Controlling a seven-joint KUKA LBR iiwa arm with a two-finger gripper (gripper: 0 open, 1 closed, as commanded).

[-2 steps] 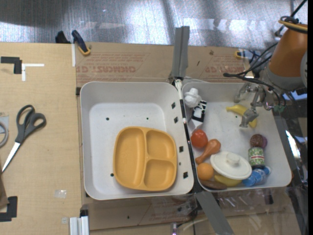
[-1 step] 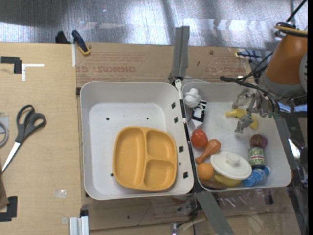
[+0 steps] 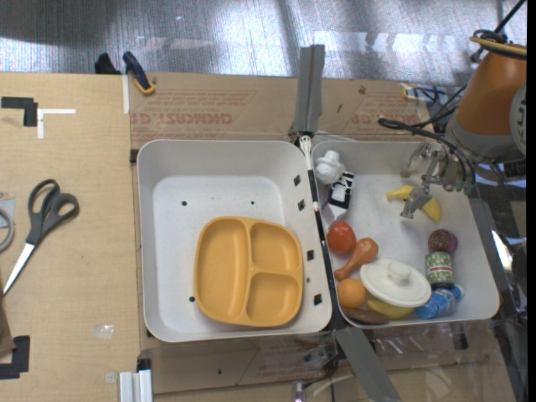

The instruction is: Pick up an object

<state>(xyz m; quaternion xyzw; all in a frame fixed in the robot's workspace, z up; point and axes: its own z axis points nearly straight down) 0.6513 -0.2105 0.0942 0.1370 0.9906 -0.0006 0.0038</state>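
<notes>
Yellow banana-shaped plastic toy (image 3: 416, 201) lies unlifted; my gripper (image 3: 416, 198) hovers at it (finger state I cannot tell).

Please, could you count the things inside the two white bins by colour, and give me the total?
Counted as far as the camera view shows them:
Yellow: 3, the divided plate, the banana and a yellow piece under the lid.
Orange or red: 3, the tomato, the orange, the drumstick.
White: 2, the lid, the white figure.
Mixed colours: 3, the can, the purple ball, the blue thing.
Total: 11
</notes>
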